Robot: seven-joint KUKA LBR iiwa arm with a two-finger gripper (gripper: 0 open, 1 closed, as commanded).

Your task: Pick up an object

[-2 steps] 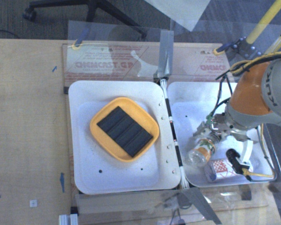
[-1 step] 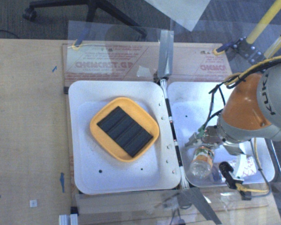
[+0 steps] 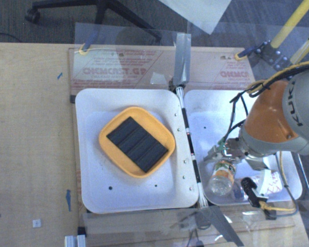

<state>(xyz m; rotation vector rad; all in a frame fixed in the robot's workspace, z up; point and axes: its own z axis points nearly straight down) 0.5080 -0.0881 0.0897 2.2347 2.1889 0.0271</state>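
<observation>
A small clear plastic bottle (image 3: 222, 178) with an amber band lies in the right bin (image 3: 206, 118), near its front edge. My gripper (image 3: 224, 156) hangs low over that bin, right above the bottle's upper end and very close to it. I cannot see whether it touches the bottle. The grey and orange arm (image 3: 270, 120) covers much of the right bin behind it. A yellow rounded-square dish (image 3: 109, 151) with a black ribbed pad (image 3: 137, 144) in it lies in the middle of the left bin (image 3: 92, 189).
A white crumpled packet with red print (image 3: 271, 182) lies in the right bin's front right corner, beside the bottle. A raised divider (image 3: 188, 148) runs between the two bins. Clear panels stand behind both bins, and wooden bench extends to the left.
</observation>
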